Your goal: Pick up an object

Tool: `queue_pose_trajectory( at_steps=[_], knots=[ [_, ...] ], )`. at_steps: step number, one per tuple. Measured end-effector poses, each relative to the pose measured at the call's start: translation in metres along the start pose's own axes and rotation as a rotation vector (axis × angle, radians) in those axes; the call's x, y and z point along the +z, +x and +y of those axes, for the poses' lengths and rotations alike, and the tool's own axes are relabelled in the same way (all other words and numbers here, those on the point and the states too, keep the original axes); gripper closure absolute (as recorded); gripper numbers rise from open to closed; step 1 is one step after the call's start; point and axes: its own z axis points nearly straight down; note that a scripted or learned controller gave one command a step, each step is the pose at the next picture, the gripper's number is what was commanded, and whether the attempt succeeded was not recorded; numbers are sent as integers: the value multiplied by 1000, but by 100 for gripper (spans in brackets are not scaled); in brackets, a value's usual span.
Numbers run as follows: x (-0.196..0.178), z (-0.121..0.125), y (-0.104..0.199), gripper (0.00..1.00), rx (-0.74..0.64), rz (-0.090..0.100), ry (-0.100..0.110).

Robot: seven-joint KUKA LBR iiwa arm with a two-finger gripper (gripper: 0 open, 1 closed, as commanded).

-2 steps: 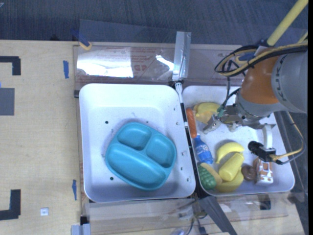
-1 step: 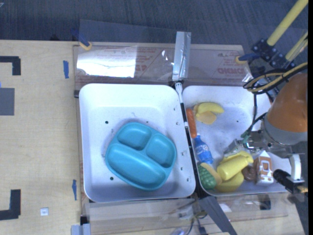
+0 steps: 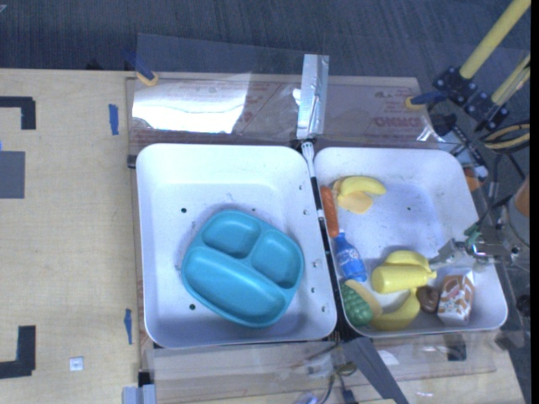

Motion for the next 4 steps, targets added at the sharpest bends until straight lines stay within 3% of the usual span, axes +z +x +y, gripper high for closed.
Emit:
queue_pose_trajectory(
  at_steps=[1, 2, 3, 4],
  knots=[
    [47, -3, 23, 0, -163, -6, -1],
    [35, 0, 23, 100, -162, -8, -9],
    [36, -1, 23, 0, -162, -8, -7],
    [47, 52, 53, 0, 9, -5, -3]
  ],
)
